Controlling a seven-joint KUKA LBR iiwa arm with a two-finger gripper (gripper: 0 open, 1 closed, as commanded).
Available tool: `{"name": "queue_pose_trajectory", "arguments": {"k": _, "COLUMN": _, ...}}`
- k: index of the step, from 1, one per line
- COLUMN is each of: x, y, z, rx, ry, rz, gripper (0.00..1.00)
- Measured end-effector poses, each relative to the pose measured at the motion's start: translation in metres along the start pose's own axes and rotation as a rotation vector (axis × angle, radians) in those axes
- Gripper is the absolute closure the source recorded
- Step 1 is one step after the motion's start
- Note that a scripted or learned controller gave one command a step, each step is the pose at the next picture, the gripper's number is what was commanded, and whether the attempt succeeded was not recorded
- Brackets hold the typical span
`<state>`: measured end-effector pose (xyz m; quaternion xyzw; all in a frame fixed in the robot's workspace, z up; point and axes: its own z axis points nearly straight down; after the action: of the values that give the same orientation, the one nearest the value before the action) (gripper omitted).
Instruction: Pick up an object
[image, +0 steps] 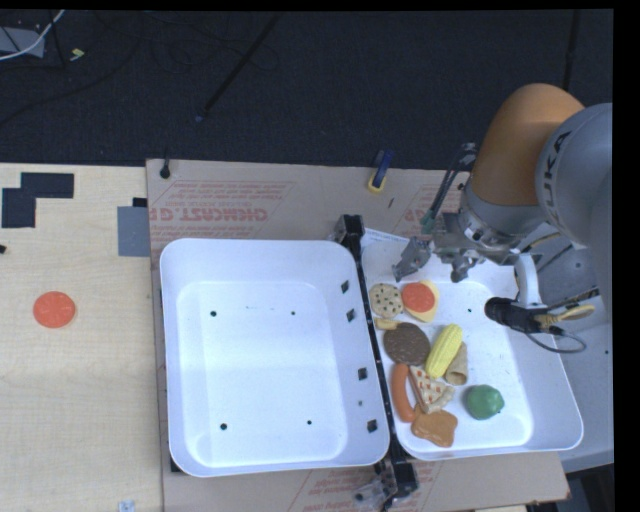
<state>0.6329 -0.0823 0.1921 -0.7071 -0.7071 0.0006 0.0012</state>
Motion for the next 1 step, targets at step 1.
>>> {"name": "queue_pose_trajectory", "arguments": {"k": 1, "x": 0.0009, "y": -0.0065, "z": -0.2183, "rx": -0.02, "ry": -0.003, "rz": -0.001, "gripper": 0.0}}
